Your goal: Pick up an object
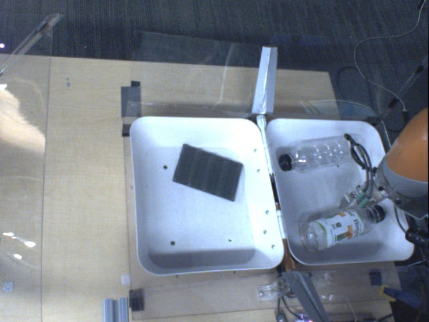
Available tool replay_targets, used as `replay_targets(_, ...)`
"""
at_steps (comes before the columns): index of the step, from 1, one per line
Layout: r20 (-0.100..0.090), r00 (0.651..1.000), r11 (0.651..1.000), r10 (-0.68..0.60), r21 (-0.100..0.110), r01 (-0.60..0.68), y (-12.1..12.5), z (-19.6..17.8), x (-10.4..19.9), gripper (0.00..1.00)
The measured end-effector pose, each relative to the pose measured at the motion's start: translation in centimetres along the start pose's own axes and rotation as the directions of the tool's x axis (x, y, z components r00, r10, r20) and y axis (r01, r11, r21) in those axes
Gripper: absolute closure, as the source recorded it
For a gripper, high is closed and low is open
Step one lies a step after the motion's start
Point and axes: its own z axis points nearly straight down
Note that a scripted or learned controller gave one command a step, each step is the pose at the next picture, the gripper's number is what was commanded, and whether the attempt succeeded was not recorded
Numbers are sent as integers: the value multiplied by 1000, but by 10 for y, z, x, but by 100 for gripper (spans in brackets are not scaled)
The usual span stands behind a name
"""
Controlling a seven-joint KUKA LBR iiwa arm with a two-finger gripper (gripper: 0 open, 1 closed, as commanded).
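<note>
In the right bin (312,193) lie two clear plastic bottles. One with a black cap (318,154) rests on its side near the far wall. The other bottle (332,230), with a white and green label, lies near the front wall, its dark cap end pointing right. My gripper (364,198) reaches in from the right and hangs low just above that cap end. The orange band of the arm (410,154) shows at the right edge. A dark grey flat pad (208,172) lies in the left bin (144,200).
A black cable (358,151) loops from the wrist over the right bin's far right corner. A metal post (265,86) stands behind the wall shared by the bins. Wooden bench top (74,180) extends to the left.
</note>
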Motion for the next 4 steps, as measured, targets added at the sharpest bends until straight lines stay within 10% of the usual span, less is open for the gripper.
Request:
replay_targets(1,0,1000,1000,0,0,0,0,0,0,0)
replay_targets(2,-6,989,989,146,13,-146,58,16,-39,0)
replay_targets(3,-14,999,999,29,37,-29,125,21,-81,0)
replay_targets(4,-3,990,990,-140,14,140,61,15,-48,0)
